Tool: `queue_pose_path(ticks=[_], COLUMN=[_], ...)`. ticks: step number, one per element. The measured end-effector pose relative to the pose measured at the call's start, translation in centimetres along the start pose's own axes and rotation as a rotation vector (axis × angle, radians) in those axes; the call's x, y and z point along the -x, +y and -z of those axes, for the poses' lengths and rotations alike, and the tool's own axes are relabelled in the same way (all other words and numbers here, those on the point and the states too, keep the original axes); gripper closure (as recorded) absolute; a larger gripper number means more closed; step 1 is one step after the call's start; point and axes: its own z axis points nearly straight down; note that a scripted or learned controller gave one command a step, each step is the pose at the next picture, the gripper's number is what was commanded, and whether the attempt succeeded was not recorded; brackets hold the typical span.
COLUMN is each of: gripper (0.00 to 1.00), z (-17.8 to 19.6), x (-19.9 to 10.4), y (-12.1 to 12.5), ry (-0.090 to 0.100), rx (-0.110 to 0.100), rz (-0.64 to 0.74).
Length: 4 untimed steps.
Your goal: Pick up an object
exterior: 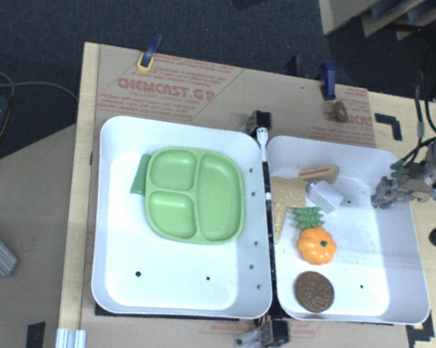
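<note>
One green three-compartment plastic plate (196, 194) lies in the left white bin (107, 274); the right white bin (394, 298) holds one orange toy pumpkin (316, 246), one brown round disc (314, 291), one white block (326, 196) and one tan stick (318, 173); the metal two-finger gripper (384, 196) sits at its right edge.

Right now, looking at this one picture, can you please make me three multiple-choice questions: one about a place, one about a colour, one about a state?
1. The green divided tray lies in which bin?
A. the left bin
B. the right bin
C. on the cardboard outside both

2. What colour is the small pumpkin?
A. blue
B. orange
C. white

3. Where is the claw?
A. at the right bin's far right part, apart from the objects
B. pressed on the green tray
C. lifting the brown disc

Answers:
1 A, the tray fills the left bin's upper half.
2 B, it is plainly orange.
3 A, nothing is under it.
</note>
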Motion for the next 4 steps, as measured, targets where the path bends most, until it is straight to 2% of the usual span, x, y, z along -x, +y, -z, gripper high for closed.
queue_pose_path(ticks=[2, 3, 4], gripper=[1.0, 1.0, 1.0], z=[8.2, 7.3, 8.3], x=[0.0, -5.6, -11.0], y=[0.8, -0.8, -3.0], ry=[0.0, 0.007, 0.007], rx=[0.001, -0.009, -0.008], rz=[0.001, 0.005, 0.005])
